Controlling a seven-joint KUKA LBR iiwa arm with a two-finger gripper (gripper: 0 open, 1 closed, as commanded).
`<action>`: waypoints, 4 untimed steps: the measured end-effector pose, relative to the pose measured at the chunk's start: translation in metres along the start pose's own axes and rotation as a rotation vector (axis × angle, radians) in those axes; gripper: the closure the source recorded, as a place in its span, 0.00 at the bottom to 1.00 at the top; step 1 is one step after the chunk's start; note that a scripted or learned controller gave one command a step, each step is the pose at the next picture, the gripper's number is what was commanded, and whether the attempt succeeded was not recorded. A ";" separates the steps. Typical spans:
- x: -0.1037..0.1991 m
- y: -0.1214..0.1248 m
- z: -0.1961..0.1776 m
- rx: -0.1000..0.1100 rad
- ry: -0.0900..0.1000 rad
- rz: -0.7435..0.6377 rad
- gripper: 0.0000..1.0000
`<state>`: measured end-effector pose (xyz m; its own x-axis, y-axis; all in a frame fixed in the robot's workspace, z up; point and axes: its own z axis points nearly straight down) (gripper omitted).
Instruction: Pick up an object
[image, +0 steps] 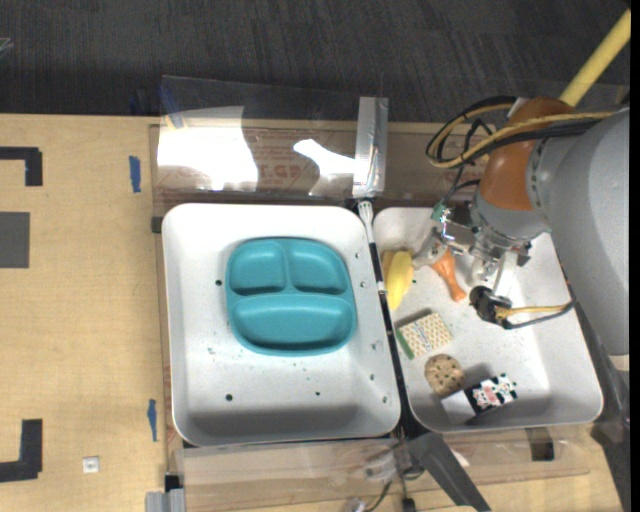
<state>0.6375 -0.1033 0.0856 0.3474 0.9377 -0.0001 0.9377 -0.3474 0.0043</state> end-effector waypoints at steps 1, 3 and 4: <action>-0.069 0.025 0.001 0.001 -0.003 -0.043 0.00; 0.003 -0.020 -0.108 0.001 0.002 -0.169 1.00; 0.001 -0.021 -0.104 0.008 0.000 -0.166 0.00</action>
